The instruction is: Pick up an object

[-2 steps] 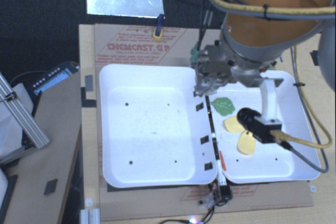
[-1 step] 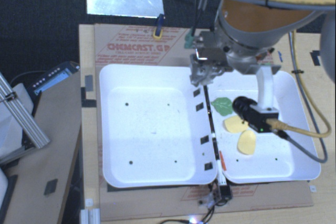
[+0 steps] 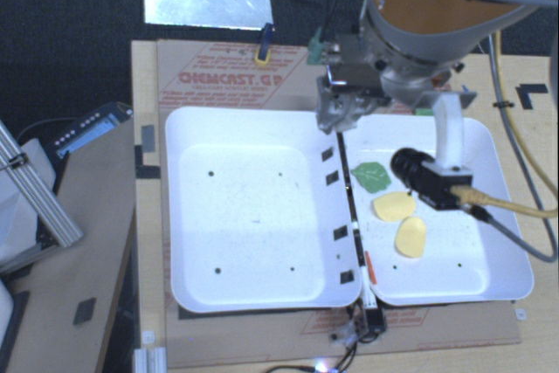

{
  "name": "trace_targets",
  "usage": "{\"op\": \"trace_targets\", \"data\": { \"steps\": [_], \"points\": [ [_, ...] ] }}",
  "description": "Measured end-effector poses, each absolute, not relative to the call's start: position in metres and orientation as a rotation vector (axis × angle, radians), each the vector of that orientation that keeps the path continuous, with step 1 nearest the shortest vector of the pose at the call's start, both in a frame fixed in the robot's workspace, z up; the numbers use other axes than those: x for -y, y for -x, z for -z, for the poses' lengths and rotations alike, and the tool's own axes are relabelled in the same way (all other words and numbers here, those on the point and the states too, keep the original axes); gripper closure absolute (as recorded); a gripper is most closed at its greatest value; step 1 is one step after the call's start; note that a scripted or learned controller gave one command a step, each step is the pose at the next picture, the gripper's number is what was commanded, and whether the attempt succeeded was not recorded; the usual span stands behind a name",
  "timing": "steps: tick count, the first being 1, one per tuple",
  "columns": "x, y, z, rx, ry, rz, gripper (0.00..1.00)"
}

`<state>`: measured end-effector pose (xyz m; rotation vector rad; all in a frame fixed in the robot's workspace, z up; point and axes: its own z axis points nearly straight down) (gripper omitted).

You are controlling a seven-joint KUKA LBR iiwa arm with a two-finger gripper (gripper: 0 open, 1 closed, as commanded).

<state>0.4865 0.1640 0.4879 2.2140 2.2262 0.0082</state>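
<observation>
Across the bench (image 3: 148,188) at the picture's center sit two shallow white bins side by side, resting on a brown board printed in red. Over the upper right, from about one to two o'clock, looms my arm (image 3: 454,4), grey below an orange band, cables looped around it. Its left bin (image 3: 244,214) lies toward nine o'clock, the right bin (image 3: 489,266) toward three. My claw (image 3: 342,113) hangs at about twelve o'clock from center, above the far end of the seam between the bins; whether it is apart or together I cannot tell. A black cylinder on a white bracket (image 3: 428,177) sits over the right bin. Below it lie three small pieces: a green leaf-shaped piece (image 3: 371,177) near the seam, then a yellow piece (image 3: 393,206), then another yellow piece (image 3: 410,238) toward five o'clock.
</observation>
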Motion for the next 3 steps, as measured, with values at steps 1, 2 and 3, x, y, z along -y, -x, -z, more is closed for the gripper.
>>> {"op": "trace_targets", "data": {
  "steps": [1, 2, 3],
  "points": [
    [-0.174, -0.487, -0.528, -2.226, -2.214, -0.009, 1.00],
    [-0.109, -0.487, -0.518, -2.217, -2.225, 0.000, 1.00],
    [-0.072, -0.517, -0.536, -2.216, -2.221, -0.006, 1.00]
  ]
}}
